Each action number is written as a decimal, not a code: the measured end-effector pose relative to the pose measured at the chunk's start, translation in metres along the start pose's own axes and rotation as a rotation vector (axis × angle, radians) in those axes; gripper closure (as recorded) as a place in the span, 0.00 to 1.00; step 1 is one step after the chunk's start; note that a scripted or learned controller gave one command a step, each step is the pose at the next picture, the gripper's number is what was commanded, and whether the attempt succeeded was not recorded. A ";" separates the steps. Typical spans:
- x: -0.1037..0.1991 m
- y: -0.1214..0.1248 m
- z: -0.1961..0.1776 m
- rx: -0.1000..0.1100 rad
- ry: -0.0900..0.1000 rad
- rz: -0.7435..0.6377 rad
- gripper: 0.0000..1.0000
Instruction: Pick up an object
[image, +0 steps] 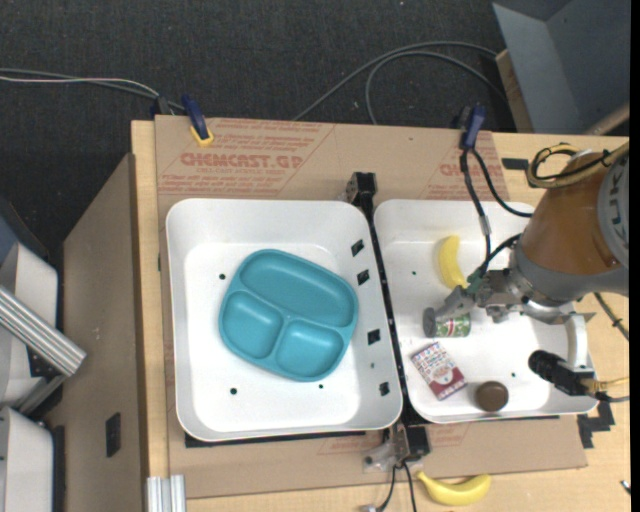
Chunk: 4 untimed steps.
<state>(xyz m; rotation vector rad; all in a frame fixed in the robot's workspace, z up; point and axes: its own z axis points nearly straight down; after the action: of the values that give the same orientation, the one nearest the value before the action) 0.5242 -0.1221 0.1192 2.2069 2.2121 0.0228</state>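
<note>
We record the end effector (468, 303) low in the right bin (520, 215), at the end of the grey arm (575, 235) with its orange band, which enters from the right. We cannot tell how far it is open: the wrist and mount cover most of it from above. Its tip lies right at a small can (447, 322), and whether it has hold of the can we cannot tell.

Items in the right bin:
- The can, on its side, greenish with a red patch and a grey metal end, just left of and below the end effector tip.
- A banana (450, 261), yellow, curved, near the middle of the bin, above the can and close to the end effector.
- A small card packet (438, 369), red and white with printed pictures, lying flat below the can.
- A round brown object (491, 396), near the bin's front rim, right of the packet.

Items in the left bin (190, 330):
- A blue plate (288, 314) with three compartments, lying flat near the middle.

Elsewhere on the tabletop (240, 150), which is covered with brown card:
- A second banana (457, 488), at the front edge below the right bin.
</note>
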 end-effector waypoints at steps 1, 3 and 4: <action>-0.001 0.000 -0.009 -0.001 -0.002 0.002 1.00; -0.006 0.013 -0.098 0.017 0.001 0.001 1.00; 0.052 0.017 -0.106 0.020 0.004 -0.005 1.00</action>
<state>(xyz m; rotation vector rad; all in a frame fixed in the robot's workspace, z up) 0.5391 -0.0702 0.2254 2.2139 2.2294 0.0057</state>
